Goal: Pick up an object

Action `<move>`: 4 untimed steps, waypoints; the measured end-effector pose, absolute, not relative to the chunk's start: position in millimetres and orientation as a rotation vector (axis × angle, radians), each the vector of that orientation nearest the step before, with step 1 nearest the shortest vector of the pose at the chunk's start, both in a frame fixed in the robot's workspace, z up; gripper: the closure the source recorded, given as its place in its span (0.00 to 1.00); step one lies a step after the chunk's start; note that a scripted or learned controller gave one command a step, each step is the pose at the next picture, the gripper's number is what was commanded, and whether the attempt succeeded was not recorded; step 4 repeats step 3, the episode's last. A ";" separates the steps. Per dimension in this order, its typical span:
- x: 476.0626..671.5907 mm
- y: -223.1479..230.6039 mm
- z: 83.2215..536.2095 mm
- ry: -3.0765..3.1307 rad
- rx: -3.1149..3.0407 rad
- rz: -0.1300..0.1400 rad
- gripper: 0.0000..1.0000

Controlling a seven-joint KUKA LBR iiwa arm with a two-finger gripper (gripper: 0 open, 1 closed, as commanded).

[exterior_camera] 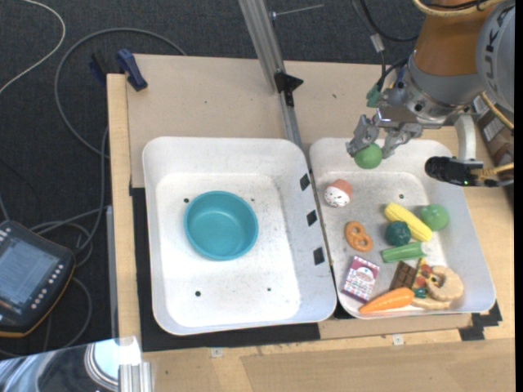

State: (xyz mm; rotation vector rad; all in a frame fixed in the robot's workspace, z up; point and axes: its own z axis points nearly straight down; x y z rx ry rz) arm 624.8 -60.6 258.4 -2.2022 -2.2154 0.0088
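Overhead view of the bench during the lift. At far left, a teal bowl (pixel 221 224) is seen in the left bin (pixel 163 170), well apart from the action. In the right bin (pixel 478 260), left to right, are seen a small white-and-red figure (pixel 337 193), a pretzel (pixel 357 235), a pink packet (pixel 360 278), a toy carrot (pixel 387 300), a yellow corn cob (pixel 407 221) and a green round piece (pixel 435 216).

Above the right bin's far rim, a green ball (pixel 368 157) is clamped between the fingers of the gripper (pixel 374 141), clear of the bin floor and well apart from the corn cob.

The step is judged to be the raise: it is best done straight upward and slowly, with the squeeze kept steady, since a round body can be rolled out of two narrow fingers.

The ball is round, so no long axis or pointing direction can be assigned.
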 end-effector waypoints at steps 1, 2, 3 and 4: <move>613.8 -14.5 260.2 -2.214 -2.202 0.014 1.00; 610.5 33.5 245.8 -2.213 -2.201 0.018 1.00; 610.9 85.3 244.2 -2.219 -2.206 0.012 1.00; 610.9 85.3 244.2 -2.219 -2.206 0.012 1.00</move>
